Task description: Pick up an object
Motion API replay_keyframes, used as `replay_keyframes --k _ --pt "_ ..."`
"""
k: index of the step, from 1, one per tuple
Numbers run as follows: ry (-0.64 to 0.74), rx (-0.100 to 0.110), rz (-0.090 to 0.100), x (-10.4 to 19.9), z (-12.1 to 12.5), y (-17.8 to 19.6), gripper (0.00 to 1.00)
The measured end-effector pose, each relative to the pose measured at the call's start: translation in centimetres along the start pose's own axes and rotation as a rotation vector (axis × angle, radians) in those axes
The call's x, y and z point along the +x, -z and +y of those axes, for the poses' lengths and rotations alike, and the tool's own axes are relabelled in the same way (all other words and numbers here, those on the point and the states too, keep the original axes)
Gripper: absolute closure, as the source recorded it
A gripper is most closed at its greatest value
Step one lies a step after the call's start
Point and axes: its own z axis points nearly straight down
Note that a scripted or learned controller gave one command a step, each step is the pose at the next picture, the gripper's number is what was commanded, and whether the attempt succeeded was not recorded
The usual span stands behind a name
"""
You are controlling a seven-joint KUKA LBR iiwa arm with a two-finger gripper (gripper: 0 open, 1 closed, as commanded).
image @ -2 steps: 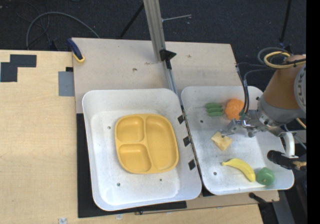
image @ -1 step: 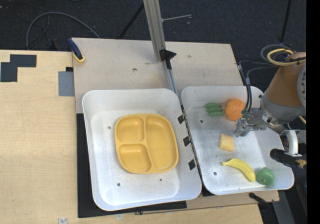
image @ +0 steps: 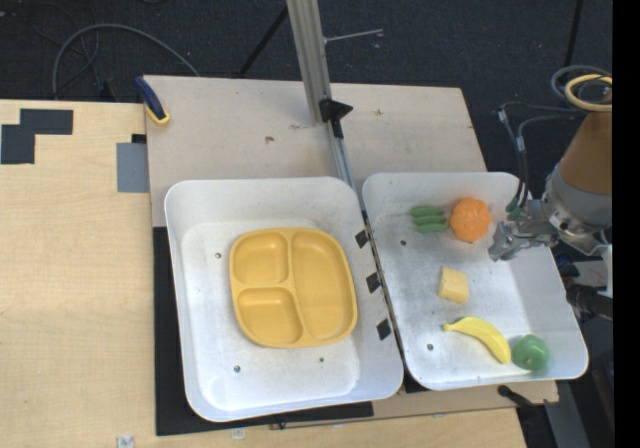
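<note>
**Lining up on the orange in the right bin**

The end effector (image: pixel 503 241) hovers over the right bin (image: pixel 560 336), just beside the orange (image: pixel 470 219); whether it is apart or together cannot be told. To grasp well, I would centre it over the orange, clear of the green piece (image: pixel 429 219) touching its left side, and descend straight. The cheese wedge (image: pixel 453 285), banana (image: pixel 479 335) and lime (image: pixel 530 352) lie nearer the front

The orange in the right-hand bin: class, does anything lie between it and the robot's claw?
Nothing visible does. The claw sits just to the right of the orange, with only bare bin floor showing in the gap. The green object lies on the orange's far side, left of it, and the yellow block lies below.
</note>
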Motion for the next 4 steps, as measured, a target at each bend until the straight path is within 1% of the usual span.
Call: replay_keyframes --k 1,2,3,4 --pt "0.003 -0.003 0.000 0.5 0.6 6.0 1.00" --pt "0.003 -0.003 -0.001 0.4 0.7 11.3 1.00" --pt "0.006 0.003 0.002 5.8 0.1 11.6 1.00" --pt "0.005 0.005 0.002 10.0 -0.9 10.3 1.00"
